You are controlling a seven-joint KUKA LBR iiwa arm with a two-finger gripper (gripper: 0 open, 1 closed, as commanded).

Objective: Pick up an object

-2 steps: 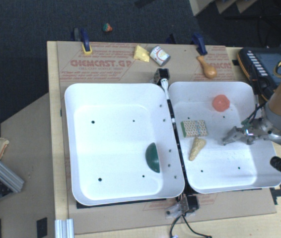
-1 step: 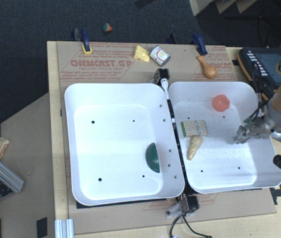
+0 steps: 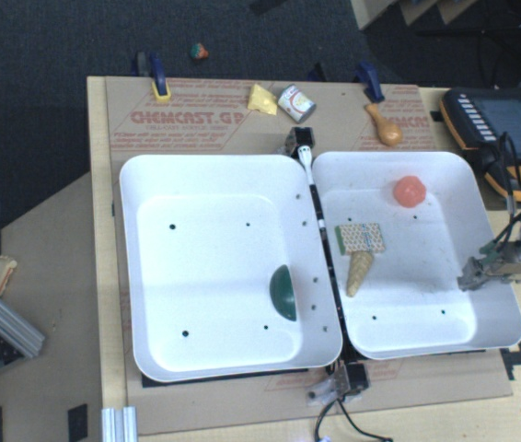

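At three o'clock of the right bin (image 3: pixel 445 334), over its rim, hangs the tool (image 3: pixel 478 273); whether it is open or closed cannot be told at this size, and nothing is seen between its parts.

Right bin, contents:
- red ball (image 3: pixel 410 191), toward one o'clock of the bin floor, well apart from the tool.
- patterned green block (image 3: pixel 361 238), near the bin's nine o'clock side.
- tan cone (image 3: pixel 359 272), touching or just beside the block at its six o'clock, tip pointing toward seven o'clock.

Left bin (image 3: pixel 150 191), contents:
- dark green rounded piece (image 3: pixel 283 293), at the bin's four o'clock, close against the wall shared with the right bin.

Bench (image 3: pixel 104 247), beyond the bins at twelve o'clock: yellow wedge (image 3: pixel 262 100), small white box (image 3: pixel 296 104), tan wooden piece (image 3: pixel 386 127).

Risks, as judged:
- The tool stands at the bin edge, away from every object; a descent from here would likely close on bare floor or strike the rim.
- The ball would probably roll off under an off-centre pinch.
- Block and cone lie so close that a grasp on one may nudge or drag the other, or straddle both and slip.
- The cone's taper could let it squeeze out toward its narrow end.
- The green piece sits tight to a wall, leaving little room on that side.
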